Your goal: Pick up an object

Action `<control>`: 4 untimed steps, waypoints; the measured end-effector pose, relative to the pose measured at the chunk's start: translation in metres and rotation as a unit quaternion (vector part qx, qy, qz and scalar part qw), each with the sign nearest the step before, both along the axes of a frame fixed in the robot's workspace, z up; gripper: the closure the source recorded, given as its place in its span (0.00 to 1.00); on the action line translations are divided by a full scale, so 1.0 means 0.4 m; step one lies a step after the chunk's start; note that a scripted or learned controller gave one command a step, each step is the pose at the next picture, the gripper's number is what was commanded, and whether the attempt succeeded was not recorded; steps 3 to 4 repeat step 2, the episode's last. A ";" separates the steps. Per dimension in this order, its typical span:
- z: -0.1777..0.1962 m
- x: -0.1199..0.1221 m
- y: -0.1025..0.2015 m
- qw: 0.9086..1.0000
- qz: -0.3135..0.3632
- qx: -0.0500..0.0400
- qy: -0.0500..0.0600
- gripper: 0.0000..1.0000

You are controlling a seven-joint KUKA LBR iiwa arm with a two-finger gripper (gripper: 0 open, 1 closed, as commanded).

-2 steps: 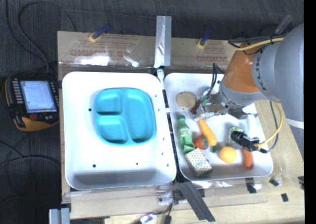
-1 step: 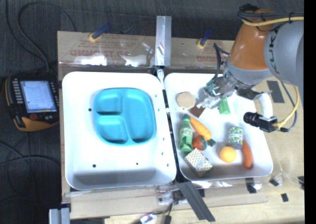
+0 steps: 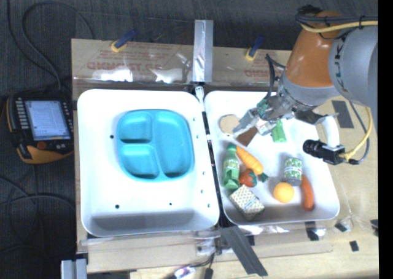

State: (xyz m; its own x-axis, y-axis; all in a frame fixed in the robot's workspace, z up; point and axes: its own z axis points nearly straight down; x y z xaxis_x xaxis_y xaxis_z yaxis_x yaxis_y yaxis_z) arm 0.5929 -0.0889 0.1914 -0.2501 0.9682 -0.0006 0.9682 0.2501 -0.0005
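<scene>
My gripper (image 3: pixel 244 129) hangs over the upper left part of the right bin (image 3: pixel 328 210), reaching down and left from the orange-banded wrist. Just below it lie an orange carrot (image 3: pixel 250 160) and a green bottle (image 3: pixel 231 171), with a small red fruit (image 3: pixel 248 179) between them. A small green item (image 3: pixel 279 131) lies right beside the gripper body. Further down sit a patterned box (image 3: pixel 246 201), an orange ball (image 3: pixel 283 192), a green can (image 3: pixel 293 169) and a red sausage-shaped piece (image 3: pixel 307 193). Nothing is seen held.
The left bin (image 3: pixel 98 210) holds a blue divided plate (image 3: pixel 153 144). A pale round item (image 3: pixel 226 123) lies at the right bin's upper left corner. A metal divider (image 3: pixel 203 50) stands between the bins at the back. A teach pendant (image 3: pixel 40 124) lies off the bench to the left.
</scene>
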 end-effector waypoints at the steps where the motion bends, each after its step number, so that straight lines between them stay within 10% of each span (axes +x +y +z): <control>1: -0.109 -0.183 -0.026 0.990 0.141 0.000 0.001 0.00; 2: -0.095 -0.181 -0.024 0.990 0.140 0.000 0.001 1.00; 4: -0.095 -0.181 -0.024 0.990 0.140 0.000 0.001 1.00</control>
